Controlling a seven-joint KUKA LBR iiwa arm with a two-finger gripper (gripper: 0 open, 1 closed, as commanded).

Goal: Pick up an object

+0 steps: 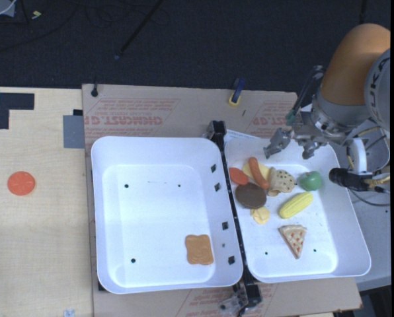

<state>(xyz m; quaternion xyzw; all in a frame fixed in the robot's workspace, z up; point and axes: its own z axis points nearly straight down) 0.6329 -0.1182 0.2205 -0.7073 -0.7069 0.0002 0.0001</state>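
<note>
At the far left of the frame an orange disc (21,183) lies on the bench, well apart from both bins and of no concern to the pick. The left bin (111,157) holds one item, a tan toast slice (199,249), low and right of centre. The right bin (346,256) holds the cluster of candidates in its upper half: a red-orange piece (238,176), a sausage (258,172), a brown disc (250,195), a speckled cookie (282,180), a yellow corn cob (295,205), a green ball (309,181) and, lower and standing alone, a pizza wedge (293,239). The gripper (293,146) hovers over the upper edge of the right bin, its fingers spread and nothing between them. Judged step: approach, before descent. The next move calls for lowering onto a single target. The clustered items touch or overlap, so a finger may land on a neighbour; the green ball and the pizza wedge appear the most accessible.
</note>
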